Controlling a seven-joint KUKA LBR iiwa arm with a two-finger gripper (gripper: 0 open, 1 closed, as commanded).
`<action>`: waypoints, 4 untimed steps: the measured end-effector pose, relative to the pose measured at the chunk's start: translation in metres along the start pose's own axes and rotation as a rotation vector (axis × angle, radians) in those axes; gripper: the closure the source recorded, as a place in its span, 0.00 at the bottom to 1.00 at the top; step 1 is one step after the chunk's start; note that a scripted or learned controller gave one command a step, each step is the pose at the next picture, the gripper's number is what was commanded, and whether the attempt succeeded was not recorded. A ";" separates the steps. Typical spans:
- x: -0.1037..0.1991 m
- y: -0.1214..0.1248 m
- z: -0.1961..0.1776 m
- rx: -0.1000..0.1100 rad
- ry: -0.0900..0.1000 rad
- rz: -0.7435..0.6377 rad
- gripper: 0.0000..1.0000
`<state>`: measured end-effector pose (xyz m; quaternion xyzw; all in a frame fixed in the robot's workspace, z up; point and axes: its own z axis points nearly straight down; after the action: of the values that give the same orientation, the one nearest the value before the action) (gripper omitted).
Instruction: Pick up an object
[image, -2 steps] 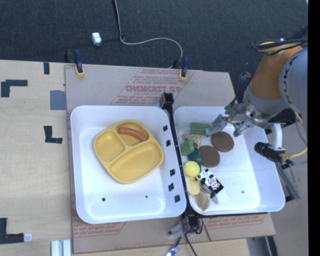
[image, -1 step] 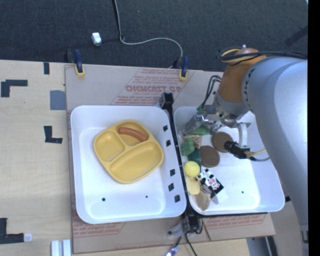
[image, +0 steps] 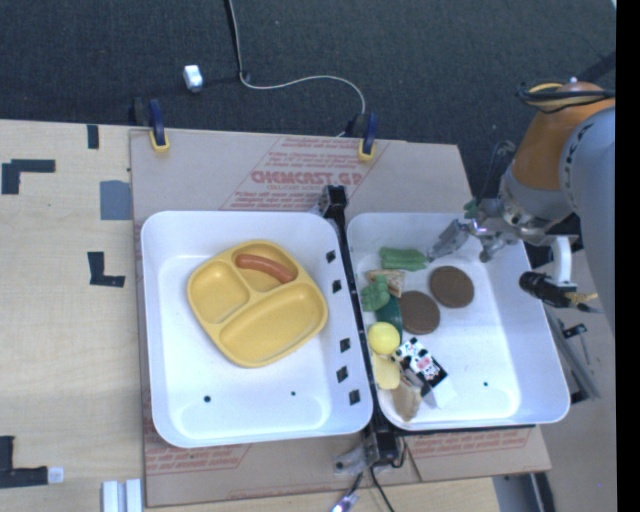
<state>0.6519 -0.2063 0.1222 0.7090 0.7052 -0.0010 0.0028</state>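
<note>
Camera view: gripper (image: 462, 235) hangs over the upper part of the right bin (image: 520, 400), fingers spread apart, nothing between them. Just left of it lies a green block (image: 403, 259); below it two brown discs (image: 452, 286), one nearer the bin's middle. Down the bin's left wall: a green piece (image: 377, 296), a yellow ball (image: 384, 338), a black-and-white toy (image: 419, 364). Left bin (image: 250, 415) holds a yellow divided plate (image: 258, 305) with a sausage (image: 265, 266) in its top compartment. Both bins sit on cardboard on the table (image: 50, 330).
</note>
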 end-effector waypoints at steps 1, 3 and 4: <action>-0.019 -0.049 0.038 0.003 0.004 -0.004 0.00; -0.018 -0.059 0.035 0.001 0.003 -0.004 0.00; 0.059 -0.012 0.036 -0.006 -0.003 -0.013 0.00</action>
<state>0.6403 -0.1470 0.0864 0.7045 0.7096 0.0001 0.0058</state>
